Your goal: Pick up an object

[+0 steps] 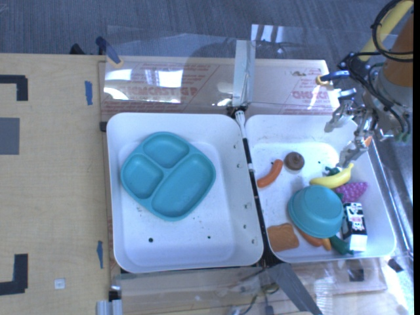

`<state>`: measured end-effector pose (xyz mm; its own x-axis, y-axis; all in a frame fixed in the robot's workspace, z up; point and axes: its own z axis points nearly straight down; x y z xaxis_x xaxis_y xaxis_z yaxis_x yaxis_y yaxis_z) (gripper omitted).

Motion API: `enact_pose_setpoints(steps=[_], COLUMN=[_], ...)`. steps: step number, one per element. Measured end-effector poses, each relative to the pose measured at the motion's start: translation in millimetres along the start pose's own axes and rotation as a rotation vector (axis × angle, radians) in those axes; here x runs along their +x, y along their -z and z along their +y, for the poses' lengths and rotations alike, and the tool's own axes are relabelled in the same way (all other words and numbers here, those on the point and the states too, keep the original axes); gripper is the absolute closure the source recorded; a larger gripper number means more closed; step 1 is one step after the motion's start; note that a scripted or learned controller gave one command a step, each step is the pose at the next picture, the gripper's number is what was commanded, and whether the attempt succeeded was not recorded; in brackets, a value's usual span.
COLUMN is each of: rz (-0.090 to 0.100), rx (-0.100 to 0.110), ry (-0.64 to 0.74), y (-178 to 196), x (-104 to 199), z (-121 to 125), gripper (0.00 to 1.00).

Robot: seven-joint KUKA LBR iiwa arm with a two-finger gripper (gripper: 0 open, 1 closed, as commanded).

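The right bin [275,133] holds the pickable objects. An orange sausage [270,173] and a brown round piece [294,161] lie near its middle. A yellow banana [335,177] and purple grapes [353,190] sit to their right. A blue bowl [317,211] rests in front, beside a slice of toast [283,237], a carrot [317,242] and a black and white carton [355,226]. My gripper [339,142] hovers over the bin's far right part, just above the banana. It is open, and nothing is between its fingers.
A blue divided plate [168,174] lies in the left bin [197,241]. A clear plastic wall [197,77] stands behind both bins. The arm's cables and wrist [387,64] hang over the right bin's far right corner.
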<state>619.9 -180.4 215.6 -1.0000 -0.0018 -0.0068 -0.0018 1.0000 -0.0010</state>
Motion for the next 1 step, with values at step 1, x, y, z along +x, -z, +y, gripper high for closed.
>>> enact_pose_setpoints(steps=[1], rz=[0.012], rx=[-0.006], ry=[0.011], y=[-114.6], x=[-6.1], z=[95.9], gripper=[0.0])
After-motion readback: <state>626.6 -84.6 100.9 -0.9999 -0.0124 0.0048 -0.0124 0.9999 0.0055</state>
